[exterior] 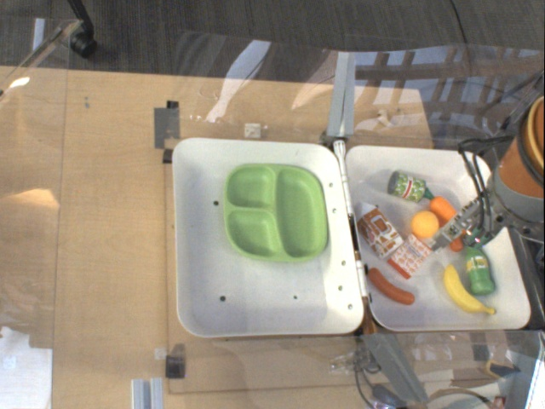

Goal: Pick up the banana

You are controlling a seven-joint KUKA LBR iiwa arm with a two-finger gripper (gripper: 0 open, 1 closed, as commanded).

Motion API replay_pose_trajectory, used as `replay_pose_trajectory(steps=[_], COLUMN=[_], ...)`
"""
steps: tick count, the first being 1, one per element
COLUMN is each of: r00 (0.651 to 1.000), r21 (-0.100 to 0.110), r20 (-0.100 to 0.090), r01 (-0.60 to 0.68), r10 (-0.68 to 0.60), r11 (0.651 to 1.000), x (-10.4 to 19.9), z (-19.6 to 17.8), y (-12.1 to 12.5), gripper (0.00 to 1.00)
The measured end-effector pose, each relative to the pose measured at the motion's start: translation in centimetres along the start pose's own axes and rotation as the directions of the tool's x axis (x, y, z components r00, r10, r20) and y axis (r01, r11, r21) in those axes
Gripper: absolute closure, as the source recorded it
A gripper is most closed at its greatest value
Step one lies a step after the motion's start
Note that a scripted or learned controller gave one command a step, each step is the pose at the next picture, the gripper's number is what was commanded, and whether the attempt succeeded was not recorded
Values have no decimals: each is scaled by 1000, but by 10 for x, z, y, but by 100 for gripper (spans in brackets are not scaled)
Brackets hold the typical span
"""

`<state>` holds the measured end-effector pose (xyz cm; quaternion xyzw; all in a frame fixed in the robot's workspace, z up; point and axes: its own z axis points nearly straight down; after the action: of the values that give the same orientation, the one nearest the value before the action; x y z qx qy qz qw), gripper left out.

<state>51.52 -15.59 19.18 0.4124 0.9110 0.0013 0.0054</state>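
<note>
The curved yellow banana [465, 290] lies in the right shallow white bin [511, 320], just below the tool [456, 231] and a little to its right. Its long side runs slantwise, from the end near the tool down to the stem end in the far lower corner. The small green bottle [479, 273] sits right beside the banana, on its right. The tool hangs next to the round orange fruit [425, 225]. Whether it is released or clenched, I cannot tell. To reach the banana, I think the tool has to go down-right a short way and turn to cross the slant.
</note>
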Motion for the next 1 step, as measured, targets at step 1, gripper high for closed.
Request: replay_pose_trajectory(steps=[1], r00=[1000], r21=[0], r20=[0], r01=[0], r10=[0], r11=[1000], x=[0], z=[0], y=[0], gripper=[0])
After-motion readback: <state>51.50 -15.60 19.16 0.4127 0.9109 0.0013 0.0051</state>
